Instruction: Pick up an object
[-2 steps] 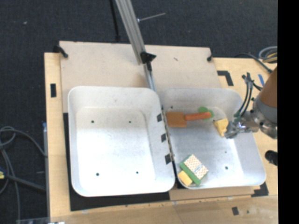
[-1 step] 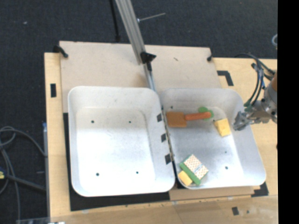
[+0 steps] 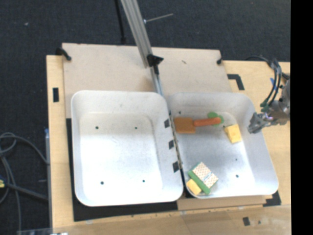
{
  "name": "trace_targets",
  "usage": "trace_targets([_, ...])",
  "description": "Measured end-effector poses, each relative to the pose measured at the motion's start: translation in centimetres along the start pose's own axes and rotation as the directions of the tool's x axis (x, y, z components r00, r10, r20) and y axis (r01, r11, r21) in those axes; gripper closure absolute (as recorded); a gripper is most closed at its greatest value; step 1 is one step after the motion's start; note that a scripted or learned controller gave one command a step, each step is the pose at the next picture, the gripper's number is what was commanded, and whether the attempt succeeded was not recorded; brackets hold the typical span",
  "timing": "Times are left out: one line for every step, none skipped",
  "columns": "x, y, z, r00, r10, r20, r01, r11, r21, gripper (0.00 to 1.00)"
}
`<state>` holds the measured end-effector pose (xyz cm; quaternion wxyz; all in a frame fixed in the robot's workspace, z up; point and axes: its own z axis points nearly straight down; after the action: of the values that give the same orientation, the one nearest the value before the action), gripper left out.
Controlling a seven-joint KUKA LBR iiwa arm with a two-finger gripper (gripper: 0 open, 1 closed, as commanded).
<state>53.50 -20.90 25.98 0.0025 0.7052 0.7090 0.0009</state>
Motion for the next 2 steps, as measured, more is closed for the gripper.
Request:
trace_targets([5.3, 0.3, 1.2, 1.0, -0.002, -0.002, 0.002, 1.0, 0.003, 1.0])
trace_targets([10.4, -0.5, 1.2, 1.0, -0.002, -0.003, 0.002, 1.0, 0.003, 1.0])
